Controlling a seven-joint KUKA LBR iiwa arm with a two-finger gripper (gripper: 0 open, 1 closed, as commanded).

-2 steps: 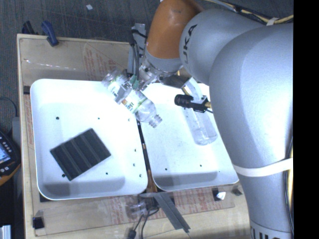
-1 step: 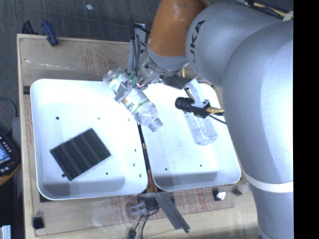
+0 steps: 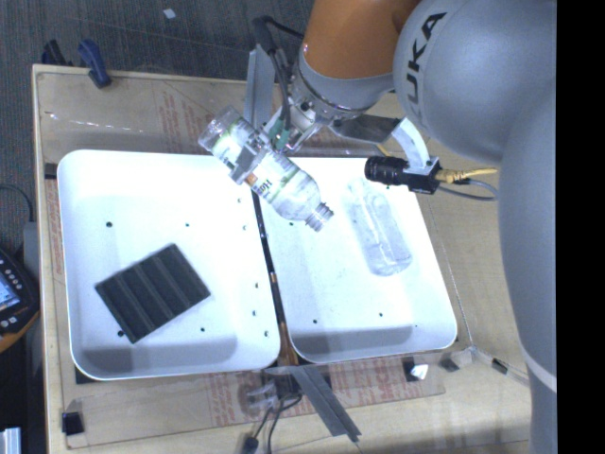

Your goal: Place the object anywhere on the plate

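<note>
You can see the gripper up high over the strip where the two white bins meet, and its fingers are closed on a clear plastic bottle that hangs tilted in the air, with its cap end pointing down and to the right. The dark ridged plate lies flat in the left bin, well apart from the bottle. A second clear bottle lies on its side in the right bin.
</note>
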